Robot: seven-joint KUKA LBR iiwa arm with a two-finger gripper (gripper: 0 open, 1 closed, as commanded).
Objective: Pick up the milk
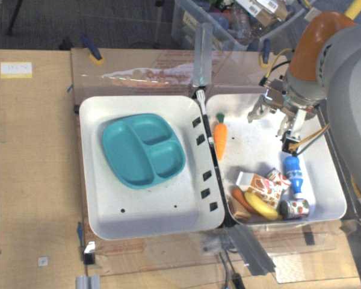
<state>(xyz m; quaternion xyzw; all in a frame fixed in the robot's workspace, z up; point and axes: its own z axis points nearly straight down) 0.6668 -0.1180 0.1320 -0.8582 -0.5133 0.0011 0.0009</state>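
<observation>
Two shallow white bins are seen side by side on a wooden bench, viewed from above at a slant. The left bin (96, 215) holds a teal divided plate (143, 149), set towards its upper middle. The right bin (325, 179) occupies the right half of the frame.

The grey arm with its orange band (317, 38) enters from the upper right. Its gripper (272, 120) is seen over the upper part of the right bin, with the two fingers spread apart and nothing between them; one fingertip (253, 115) points towards the left, the other (288, 134) hangs lower and to the right.

The milk (267, 188), a small white carton with red printing, lies on its side in the lower middle of the right bin. It is placed below the gripper in the frame, well apart from it, with bare white floor between the two.

The carton is crowded by other items: a yellow banana (260, 205) touches it from below, a blue bottle (293, 173) stands just to its right, and a small red and white can (295, 208) lies at the lower right. An orange carrot (219, 137) lies alone near the bin's left wall, to the left of the gripper
</observation>
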